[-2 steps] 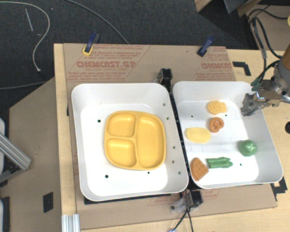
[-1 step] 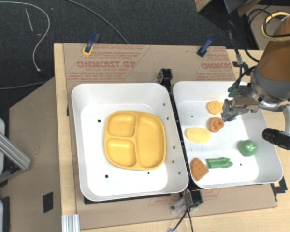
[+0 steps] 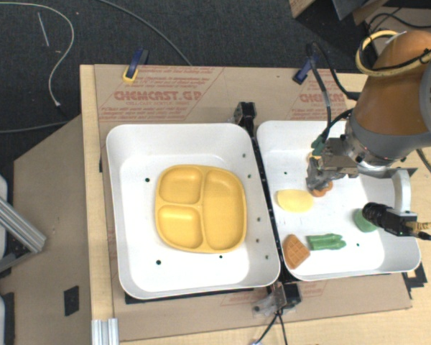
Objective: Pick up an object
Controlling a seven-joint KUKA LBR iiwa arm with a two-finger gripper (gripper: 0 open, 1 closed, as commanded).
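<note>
Lower right of frame: waffle piece, green toy. Gripper low over orange item beside yellow lump, right bin. Finger state: cannot tell. Centre over item before closing; avoid lump.

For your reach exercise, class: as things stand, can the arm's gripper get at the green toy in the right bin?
Probably yes. The green toy lies flat in the right bin with nothing over it; only a brown waffle sits close beside it. The gripper hovers nearby.
</note>
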